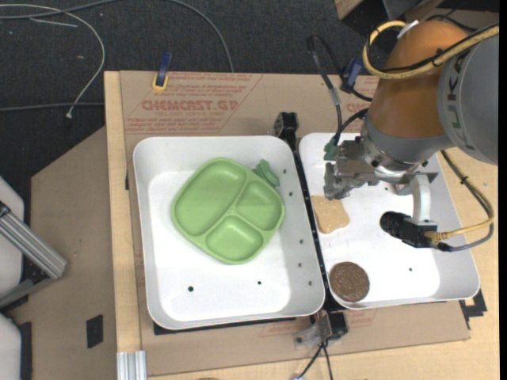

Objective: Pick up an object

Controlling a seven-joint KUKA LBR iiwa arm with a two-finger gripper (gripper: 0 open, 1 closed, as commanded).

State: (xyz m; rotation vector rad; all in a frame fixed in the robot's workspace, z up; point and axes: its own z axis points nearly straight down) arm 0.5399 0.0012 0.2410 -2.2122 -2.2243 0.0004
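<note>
The single arm [444,62] enters from the right of the camera view, its grey body and orange band [416,70] standing high in the frame with the wrist bent downward. The gripper [337,187] hangs below the wrist and points down and to the left. Cables run along the wrist assembly; finger separation cannot be determined.
</note>
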